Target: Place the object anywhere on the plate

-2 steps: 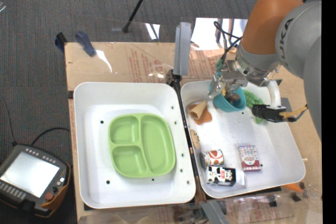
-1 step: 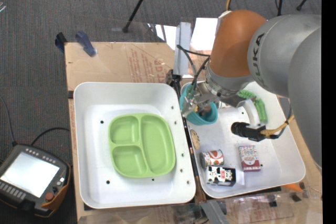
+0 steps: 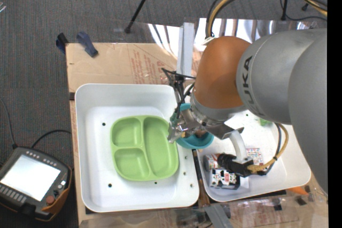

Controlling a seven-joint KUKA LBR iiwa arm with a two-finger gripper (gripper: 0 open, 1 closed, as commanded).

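A light green plastic plate [image 3: 144,148] with three compartments lies flat in the left shallow white bin [image 3: 93,115], a little right of that bin's centre, its right edge close to the bin's right wall. The grey arm with the orange band [image 3: 224,75] reaches in from the right and hangs over the seam between the two bins, its bulk covering much of the right white bin [image 3: 296,173]. Below the wrist, the gripper [image 3: 181,131] sits just at the plate's right edge, over the dividing walls; whether it is spread or pressed together I cannot tell, since the wrist and cabling hide it. Directly beneath it a teal, rounded, bowl-like object [image 3: 193,140] shows, lying across the boundary between the bins and just beside the plate's right rim, not on the plate; whether the gripper grips it cannot be made out. In the right bin, near its front left corner, lies a small cluster of printed black, white and red items [image 3: 227,172], partly crossed by a black cable. The bins rest on a brown cardboard-covered bench [image 3: 117,61], and a handheld control pendant with a pale screen [image 3: 33,181] sits on the floor at lower left
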